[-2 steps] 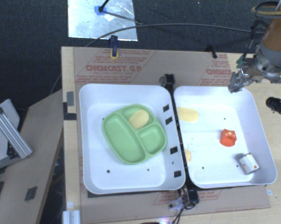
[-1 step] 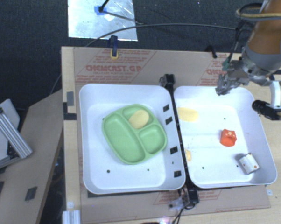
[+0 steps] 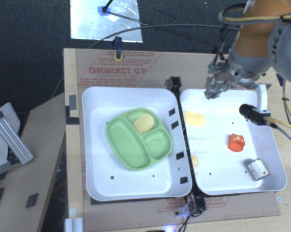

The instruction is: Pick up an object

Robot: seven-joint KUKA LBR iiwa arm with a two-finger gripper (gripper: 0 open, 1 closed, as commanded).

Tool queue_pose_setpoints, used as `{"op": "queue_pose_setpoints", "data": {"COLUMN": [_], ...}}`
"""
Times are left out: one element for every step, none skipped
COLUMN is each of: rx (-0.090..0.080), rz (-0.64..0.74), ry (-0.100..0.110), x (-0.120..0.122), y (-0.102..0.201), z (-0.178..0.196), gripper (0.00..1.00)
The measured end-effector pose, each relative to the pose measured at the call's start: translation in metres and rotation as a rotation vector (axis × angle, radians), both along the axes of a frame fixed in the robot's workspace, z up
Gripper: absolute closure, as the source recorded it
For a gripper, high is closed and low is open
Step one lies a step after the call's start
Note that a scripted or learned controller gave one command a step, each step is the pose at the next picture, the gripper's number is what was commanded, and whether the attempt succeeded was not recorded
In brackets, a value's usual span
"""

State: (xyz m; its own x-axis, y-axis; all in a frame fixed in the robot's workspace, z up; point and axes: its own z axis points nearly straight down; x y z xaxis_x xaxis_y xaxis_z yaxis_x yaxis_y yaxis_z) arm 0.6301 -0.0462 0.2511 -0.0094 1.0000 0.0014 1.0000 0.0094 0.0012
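In the right bin (image 3: 218, 178) lie a flat pale yellow piece (image 3: 194, 118) near its left wall, a red object (image 3: 236, 142) toward the right, and a small silver-white cylinder (image 3: 256, 168) near the front right corner. A small yellow bit (image 3: 195, 161) sits against the divider. My gripper (image 3: 211, 93) hangs over the bin's back edge, above and behind the pale yellow piece, with nothing visibly in it. The left bin (image 3: 99, 182) holds a green divided tray (image 3: 131, 149) with a yellow lump (image 3: 144, 123) in its upper compartment.
A black cylindrical part (image 3: 249, 112) on the arm juts over the right bin's back right. Cables run behind the bins. A metal rail (image 3: 7, 134) stands at the left, off the bench.
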Motion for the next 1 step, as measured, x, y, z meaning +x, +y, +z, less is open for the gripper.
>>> {"op": "queue_pose_setpoints", "data": {"rx": [0.0], "rz": [-0.001], "ry": [0.001], "x": [-0.0039], "y": [0.045], "z": [-0.0043], "gripper": [1.0]}}
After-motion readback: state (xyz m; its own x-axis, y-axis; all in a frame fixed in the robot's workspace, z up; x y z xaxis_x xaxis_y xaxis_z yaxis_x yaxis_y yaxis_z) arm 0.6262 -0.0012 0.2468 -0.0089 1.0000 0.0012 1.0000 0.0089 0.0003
